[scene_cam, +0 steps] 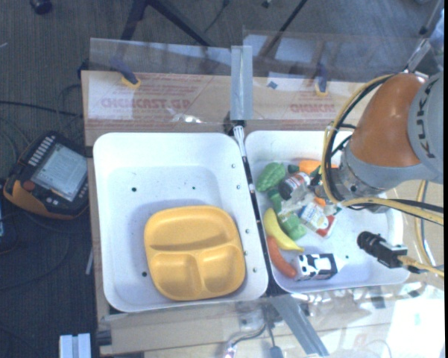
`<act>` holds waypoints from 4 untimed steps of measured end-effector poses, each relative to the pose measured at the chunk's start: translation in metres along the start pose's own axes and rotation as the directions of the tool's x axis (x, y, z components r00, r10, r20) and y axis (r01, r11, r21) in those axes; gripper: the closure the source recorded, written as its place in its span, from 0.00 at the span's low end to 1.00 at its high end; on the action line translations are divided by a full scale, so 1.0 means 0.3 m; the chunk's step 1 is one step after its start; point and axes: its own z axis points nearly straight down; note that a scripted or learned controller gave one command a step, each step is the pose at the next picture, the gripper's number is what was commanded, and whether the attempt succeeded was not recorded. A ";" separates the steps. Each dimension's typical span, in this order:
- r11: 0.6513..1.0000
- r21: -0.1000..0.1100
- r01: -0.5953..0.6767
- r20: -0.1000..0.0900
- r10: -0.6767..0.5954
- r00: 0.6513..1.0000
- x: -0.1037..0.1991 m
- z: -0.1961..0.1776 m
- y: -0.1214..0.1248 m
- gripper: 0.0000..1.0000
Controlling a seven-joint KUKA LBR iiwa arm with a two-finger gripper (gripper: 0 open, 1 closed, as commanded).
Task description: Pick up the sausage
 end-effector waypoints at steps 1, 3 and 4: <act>0.999 -0.004 -0.044 0.004 0.044 0.999 -0.303 -0.284 0.308 0.00; 0.997 -0.016 0.074 0.008 -0.074 0.997 -0.374 0.321 0.105 0.00; 1.000 -0.005 0.020 0.004 -0.020 1.000 -0.400 0.215 0.452 0.00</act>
